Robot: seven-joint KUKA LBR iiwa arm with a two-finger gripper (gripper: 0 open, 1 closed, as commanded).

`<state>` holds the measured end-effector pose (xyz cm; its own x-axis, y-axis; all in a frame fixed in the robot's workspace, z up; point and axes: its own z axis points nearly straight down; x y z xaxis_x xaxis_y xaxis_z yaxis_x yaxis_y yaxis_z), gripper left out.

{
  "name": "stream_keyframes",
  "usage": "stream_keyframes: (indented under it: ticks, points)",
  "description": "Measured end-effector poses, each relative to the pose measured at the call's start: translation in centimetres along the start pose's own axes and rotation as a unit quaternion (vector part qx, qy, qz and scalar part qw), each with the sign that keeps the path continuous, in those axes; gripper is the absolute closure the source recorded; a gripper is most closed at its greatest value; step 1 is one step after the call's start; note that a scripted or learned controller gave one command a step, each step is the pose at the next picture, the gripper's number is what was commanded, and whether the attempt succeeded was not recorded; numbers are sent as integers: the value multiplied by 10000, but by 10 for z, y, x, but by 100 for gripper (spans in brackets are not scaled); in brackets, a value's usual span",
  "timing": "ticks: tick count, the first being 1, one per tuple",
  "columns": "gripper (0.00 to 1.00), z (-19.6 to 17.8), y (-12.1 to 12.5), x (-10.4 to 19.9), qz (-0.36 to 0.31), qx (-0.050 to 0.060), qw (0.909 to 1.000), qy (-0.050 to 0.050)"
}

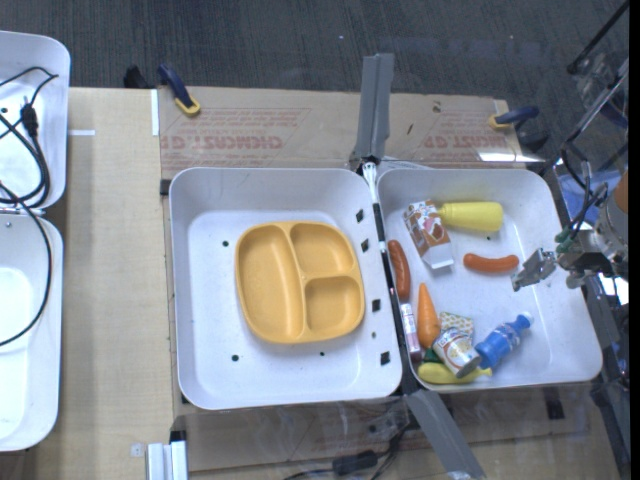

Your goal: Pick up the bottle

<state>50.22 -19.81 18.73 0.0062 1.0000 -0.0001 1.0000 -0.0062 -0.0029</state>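
A blue bottle lies tilted near the front right corner of the right bin, its capped end toward the bin's right wall, its lower end just beside a small can and a banana. The gripper hangs over the bin's right edge, apart from the bottle; its opening cannot be told. A yellow divided plate sits mid-floor in the left bin.
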Motion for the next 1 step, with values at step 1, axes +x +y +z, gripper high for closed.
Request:
stream_keyframes:
  ticks: [1]
  points:
    - [0, 97, -25, 13, -1681, -4, 9858, 4]
